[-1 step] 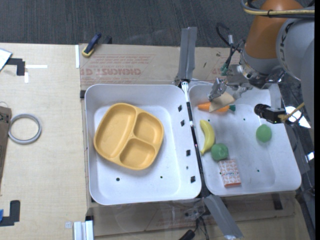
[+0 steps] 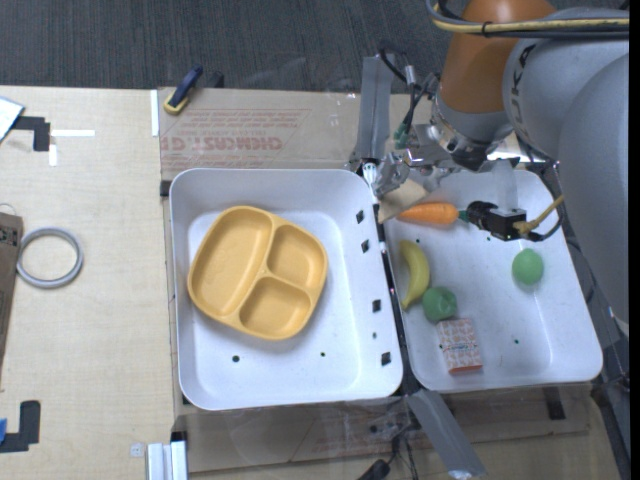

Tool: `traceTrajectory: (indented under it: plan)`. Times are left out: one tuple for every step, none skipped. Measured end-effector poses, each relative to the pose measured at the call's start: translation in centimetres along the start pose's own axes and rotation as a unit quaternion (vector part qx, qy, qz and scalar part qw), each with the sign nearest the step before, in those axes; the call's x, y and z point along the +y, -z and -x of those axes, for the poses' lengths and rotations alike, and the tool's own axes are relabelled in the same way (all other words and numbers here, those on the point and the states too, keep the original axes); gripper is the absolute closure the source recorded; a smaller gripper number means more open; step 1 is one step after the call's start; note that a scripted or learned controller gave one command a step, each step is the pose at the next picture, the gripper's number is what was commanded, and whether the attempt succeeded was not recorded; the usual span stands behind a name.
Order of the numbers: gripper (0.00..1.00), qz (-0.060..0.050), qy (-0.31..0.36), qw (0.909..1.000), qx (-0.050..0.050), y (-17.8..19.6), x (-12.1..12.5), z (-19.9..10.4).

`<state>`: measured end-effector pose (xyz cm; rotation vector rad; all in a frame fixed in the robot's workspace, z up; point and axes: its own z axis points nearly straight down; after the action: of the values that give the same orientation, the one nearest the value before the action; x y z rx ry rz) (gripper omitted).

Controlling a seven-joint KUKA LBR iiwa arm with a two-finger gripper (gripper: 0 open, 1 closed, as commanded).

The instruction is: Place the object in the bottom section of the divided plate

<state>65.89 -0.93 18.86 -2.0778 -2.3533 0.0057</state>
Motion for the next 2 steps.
traceTrajectory:
  plan:
    - [1.0, 0.0, 0.077, 0.997, -0.001, 7.6, 0.2, -1.4]
    - [1.0, 0.0, 0.227, 0.9739, 0.0, 6.2, -2.2, 0.3]
